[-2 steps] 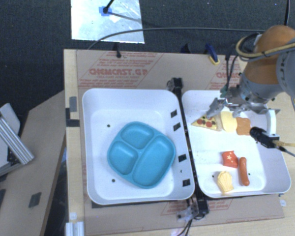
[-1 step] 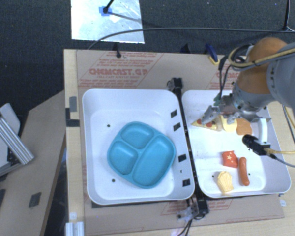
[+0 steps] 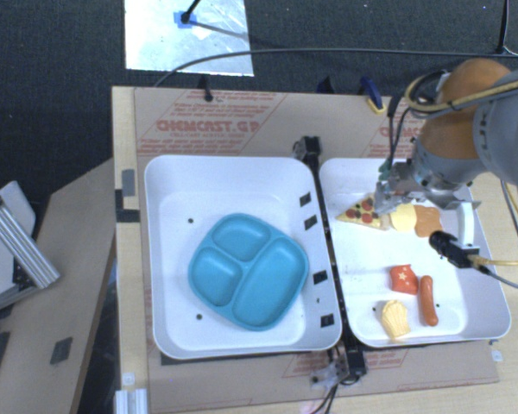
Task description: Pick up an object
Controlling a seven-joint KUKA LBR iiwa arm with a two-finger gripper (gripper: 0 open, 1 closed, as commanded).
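The right bin (image 3: 492, 313) holds several toy foods. A pizza slice (image 3: 363, 215) lies near its left wall, with a pale yellow piece (image 3: 403, 221) and a tan piece (image 3: 428, 223) beside it. Nearer the front lie a red block (image 3: 403, 279), an orange sausage (image 3: 427, 301) and a yellow ridged piece (image 3: 395, 319). My gripper (image 3: 387, 202) reaches down at the pizza slice's right end, close to the pale yellow piece. The wrist hides whether it touches either one.
The left bin (image 3: 181, 179) holds a blue divided plate (image 3: 248, 270). A black divider (image 3: 322, 244) runs between the bins. Cables hang off the arm over the right bin's far right side (image 3: 456, 247).
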